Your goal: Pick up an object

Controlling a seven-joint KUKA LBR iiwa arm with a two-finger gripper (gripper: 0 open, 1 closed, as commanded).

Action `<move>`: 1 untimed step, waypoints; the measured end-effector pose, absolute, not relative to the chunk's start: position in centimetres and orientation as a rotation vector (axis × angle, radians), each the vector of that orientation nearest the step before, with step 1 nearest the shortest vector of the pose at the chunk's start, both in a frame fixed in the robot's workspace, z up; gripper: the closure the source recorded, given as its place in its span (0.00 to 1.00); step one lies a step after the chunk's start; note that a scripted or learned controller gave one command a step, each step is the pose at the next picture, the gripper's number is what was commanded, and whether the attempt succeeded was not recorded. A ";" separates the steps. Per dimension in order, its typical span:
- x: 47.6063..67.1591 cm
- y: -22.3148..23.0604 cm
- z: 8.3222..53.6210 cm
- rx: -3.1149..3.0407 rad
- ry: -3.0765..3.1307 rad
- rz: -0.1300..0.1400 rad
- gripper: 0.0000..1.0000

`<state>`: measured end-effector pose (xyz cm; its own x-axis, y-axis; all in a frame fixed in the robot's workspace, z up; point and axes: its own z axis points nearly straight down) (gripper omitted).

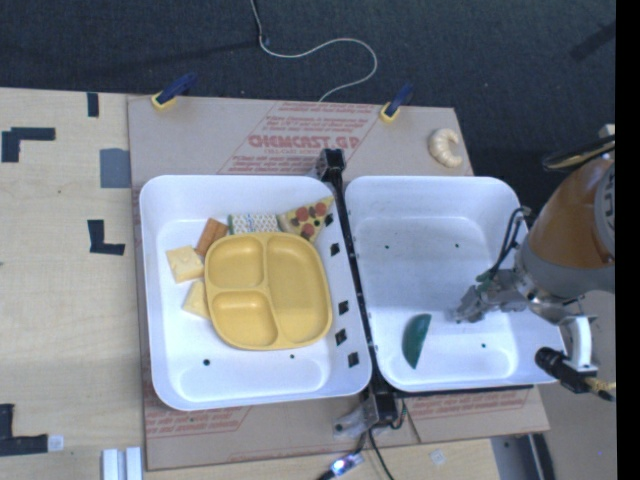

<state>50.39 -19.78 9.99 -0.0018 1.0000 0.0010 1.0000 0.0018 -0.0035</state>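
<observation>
A dark green flat object (pixel 415 338) lies near the front of the right bin (pixel 400 208). My gripper (pixel 476 303) hangs over the right side of that bin, a little to the right of and above the green object, not touching it. Nothing shows between its fingers. The left bin (pixel 165 368) holds a yellow divided plate (pixel 268 290), with several small food-like pieces around it: a pale square cracker (pixel 185 264), a brown piece (pixel 211 235) and a pizza-like slice (pixel 308 215).
The two bins meet at a black divider (pixel 345 268). The grey arm with its orange band (pixel 570 228) covers the right bin's right rim. A small pale object (pixel 447 147) lies on the cardboard behind the right bin. A cable (pixel 300 48) runs across the dark floor.
</observation>
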 end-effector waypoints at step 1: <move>50.0 -20.6 15.7 -2.224 -2.223 -0.001 1.00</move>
<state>50.04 -20.62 15.72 0.0006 1.0000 -0.0015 1.0000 -0.0006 0.0025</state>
